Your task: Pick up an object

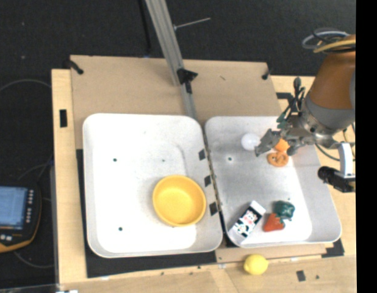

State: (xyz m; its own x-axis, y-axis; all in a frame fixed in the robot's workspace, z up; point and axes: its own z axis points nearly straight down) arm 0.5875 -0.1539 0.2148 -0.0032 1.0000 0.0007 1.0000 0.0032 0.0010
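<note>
The pincer (275,143) sits low over the upper part of the right bin (310,215), reaching in from the right, with a small orange object (277,158) just beside its tip and a white ball (249,141) just to its left; whether it is spread or pressed together I cannot tell, so no hold can be claimed. That placement suggests the orange piece is the target. Other candidates lie well apart near the bin's front: a black-and-white box (246,221), a red piece (273,223) touching a dark green one (285,209). A yellow bowl (179,199) rests in the left bin (115,139), and a lemon (255,264) lies on the bench (115,87) outside both.
</note>
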